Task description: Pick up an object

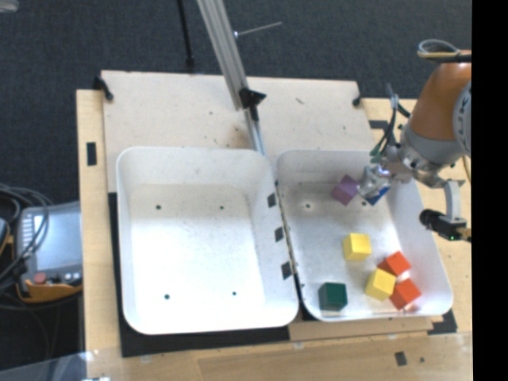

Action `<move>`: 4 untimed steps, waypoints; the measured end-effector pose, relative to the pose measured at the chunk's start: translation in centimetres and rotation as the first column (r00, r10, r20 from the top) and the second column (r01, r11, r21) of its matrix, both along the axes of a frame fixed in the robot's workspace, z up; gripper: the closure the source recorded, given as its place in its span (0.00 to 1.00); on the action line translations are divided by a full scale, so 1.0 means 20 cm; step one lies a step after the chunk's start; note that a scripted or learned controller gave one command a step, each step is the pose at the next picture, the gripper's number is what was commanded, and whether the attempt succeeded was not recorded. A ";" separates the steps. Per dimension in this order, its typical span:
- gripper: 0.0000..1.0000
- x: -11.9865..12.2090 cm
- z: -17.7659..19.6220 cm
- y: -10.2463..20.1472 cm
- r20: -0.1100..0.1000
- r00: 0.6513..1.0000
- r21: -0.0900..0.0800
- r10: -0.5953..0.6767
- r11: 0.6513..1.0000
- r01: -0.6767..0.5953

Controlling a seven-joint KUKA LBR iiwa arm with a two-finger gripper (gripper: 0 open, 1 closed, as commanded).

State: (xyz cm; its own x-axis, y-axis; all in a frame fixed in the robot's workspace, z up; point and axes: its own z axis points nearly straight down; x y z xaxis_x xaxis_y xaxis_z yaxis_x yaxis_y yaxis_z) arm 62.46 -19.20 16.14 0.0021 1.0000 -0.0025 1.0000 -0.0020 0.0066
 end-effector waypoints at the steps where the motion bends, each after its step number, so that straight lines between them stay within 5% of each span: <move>1: 1.00 -0.02 0.30 0.02 0.001 1.000 0.000 0.004 1.000 -0.004; 2: 1.00 -0.02 0.25 0.01 -0.008 1.000 0.000 0.004 1.000 -0.004; 4: 1.00 -0.09 0.34 0.51 -0.007 1.000 0.005 0.009 1.000 -0.009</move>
